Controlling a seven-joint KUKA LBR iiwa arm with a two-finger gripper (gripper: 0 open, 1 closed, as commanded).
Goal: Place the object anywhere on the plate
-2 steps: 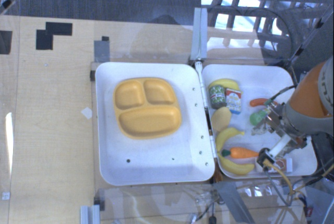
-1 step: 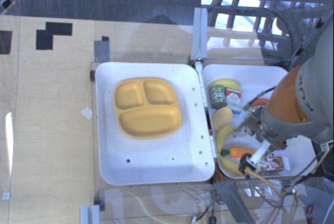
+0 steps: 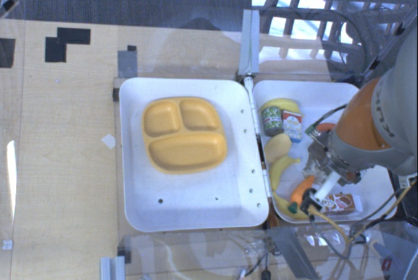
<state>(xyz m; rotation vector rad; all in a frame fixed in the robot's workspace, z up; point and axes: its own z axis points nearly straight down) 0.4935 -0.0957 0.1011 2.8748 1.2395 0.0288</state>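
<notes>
A yellow plate (image 3: 184,134) with three compartments lies in the left bin (image 3: 196,207), with nothing on it. My gripper (image 3: 318,172) hangs low over the right bin (image 3: 339,91), near its front, under the grey and orange wrist. Just left of and below it lies an orange carrot (image 3: 300,192) with a green end. A banana (image 3: 281,171) and a pale yellow pear-like fruit (image 3: 278,145) lie to the gripper's left. The arm hides whatever sits straight beneath the gripper.
At the back of the right bin stand a green can (image 3: 272,120), a yellow fruit (image 3: 283,104) and a small white and red carton (image 3: 294,125). A brown packet (image 3: 343,204) lies at the front right. A metal divider (image 3: 249,50) separates the bins.
</notes>
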